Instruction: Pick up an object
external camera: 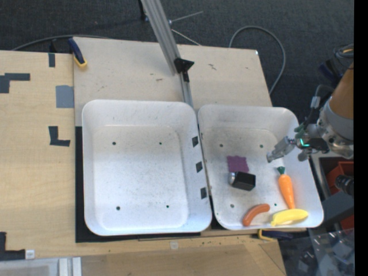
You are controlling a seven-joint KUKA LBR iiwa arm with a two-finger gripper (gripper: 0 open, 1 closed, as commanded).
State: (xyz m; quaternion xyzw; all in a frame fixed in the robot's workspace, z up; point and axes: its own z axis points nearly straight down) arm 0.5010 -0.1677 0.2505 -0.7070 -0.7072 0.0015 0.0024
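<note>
The right bin point(253, 117) holds several small objects. A purple block point(237, 164) lies near its middle, with a black box point(243, 180) touching its lower edge. An orange carrot point(286, 190) with a green tip lies by the right wall. At the front sit an orange-red sausage point(256, 214) and a yellow banana point(289, 216). My gripper point(283, 149) hovers over the right side of this bin, just above the carrot's green tip and right of the purple block. Nothing can be seen held in it.
The left bin point(138, 165) sits beside the right one on the bench. A metal pole point(164, 30) slants down from the top to the gap between the bins. A grey cable point(270, 36) loops behind the right bin.
</note>
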